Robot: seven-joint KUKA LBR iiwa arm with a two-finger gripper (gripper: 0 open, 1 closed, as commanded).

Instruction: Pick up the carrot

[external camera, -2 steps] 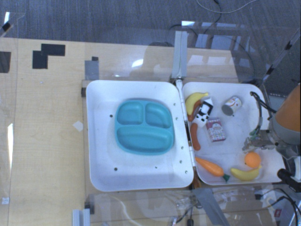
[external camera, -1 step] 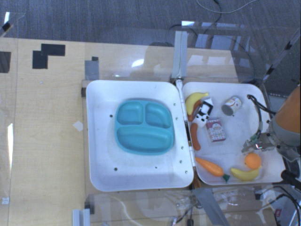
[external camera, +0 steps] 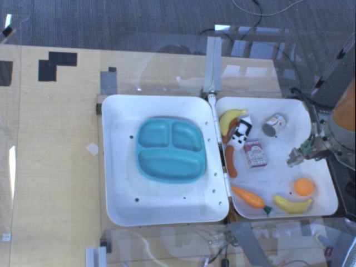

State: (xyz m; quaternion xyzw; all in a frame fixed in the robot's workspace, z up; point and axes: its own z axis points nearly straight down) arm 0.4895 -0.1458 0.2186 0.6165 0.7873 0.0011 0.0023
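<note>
Orange carrot (external camera: 248, 197) lying at lower left of the right bin (external camera: 289, 105), green tip toward a yellow banana (external camera: 292, 204) — sausage (external camera: 231, 161) just above. Jaws (external camera: 295, 158) well apart from it, at right edge over bare bin floor; spread or pressed together — cannot tell.

The arm (external camera: 345, 115) is cut off by the right edge.
</note>
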